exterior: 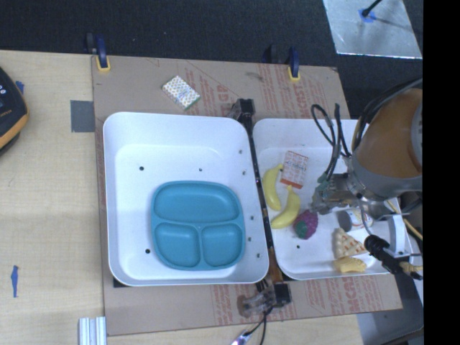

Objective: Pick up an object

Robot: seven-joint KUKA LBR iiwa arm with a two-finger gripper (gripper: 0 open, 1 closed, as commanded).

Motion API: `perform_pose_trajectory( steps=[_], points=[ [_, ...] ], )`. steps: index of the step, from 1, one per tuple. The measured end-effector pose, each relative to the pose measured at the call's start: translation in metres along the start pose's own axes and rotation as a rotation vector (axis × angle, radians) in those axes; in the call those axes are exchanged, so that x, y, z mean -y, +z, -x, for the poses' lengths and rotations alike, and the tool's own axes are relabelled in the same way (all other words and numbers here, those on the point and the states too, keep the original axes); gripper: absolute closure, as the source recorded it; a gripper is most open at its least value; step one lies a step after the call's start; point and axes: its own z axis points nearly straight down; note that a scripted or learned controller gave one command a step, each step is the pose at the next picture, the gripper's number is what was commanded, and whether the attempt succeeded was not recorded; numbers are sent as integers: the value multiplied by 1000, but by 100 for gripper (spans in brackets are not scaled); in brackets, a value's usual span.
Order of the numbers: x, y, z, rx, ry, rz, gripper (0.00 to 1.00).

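In the right bin (287, 268), two yellow bananas (271, 186) lie near the left wall: one stands nearly upright along the wall, the other (289, 212) slants below it, the two touching. A small white and red packet (294, 169) lies just right of the upper banana. A dark purple, bumpy fruit (306, 223) touches the lower banana's right end. Toward the front right lie a tan wedge (348, 244) and, just below, a small yellow piece (350, 266).

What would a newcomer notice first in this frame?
The blue divided plate stands out, lying alone in the left white bin. In the right bin, two yellow bananas lie beside a purple grape bunch, with the grey arm leaning over that bin from the right.
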Motion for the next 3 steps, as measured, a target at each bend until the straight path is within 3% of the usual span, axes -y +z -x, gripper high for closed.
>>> perform_pose_trajectory(
  steps=[1,2,3],
  points=[
    [0,0,0,0,-1,1,0],
    [31,57,-4,-2,-1,0,0],
    [18,57,-7,-1,-1,2,0]
  ],
)
